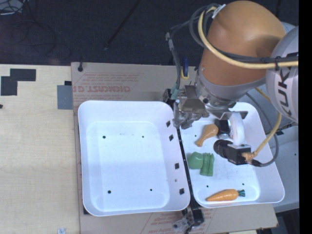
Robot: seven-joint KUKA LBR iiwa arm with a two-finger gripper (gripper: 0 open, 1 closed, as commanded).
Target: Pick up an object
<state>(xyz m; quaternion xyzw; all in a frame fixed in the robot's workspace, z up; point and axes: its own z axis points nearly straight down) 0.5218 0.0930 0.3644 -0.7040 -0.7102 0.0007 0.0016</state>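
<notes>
Hovering over the right bin (263,189), jaws (184,118) (grip unclear); cardboard (122,79) lettering mirrored, unreadable.

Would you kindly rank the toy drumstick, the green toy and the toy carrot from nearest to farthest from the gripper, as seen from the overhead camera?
Measured from the gripper, at the right bin's upper left:
1. The toy drumstick, just to its lower right.
2. The green toy, below it, mid-bin near the left wall.
3. The toy carrot, farthest, by the bin's bottom edge.
</notes>
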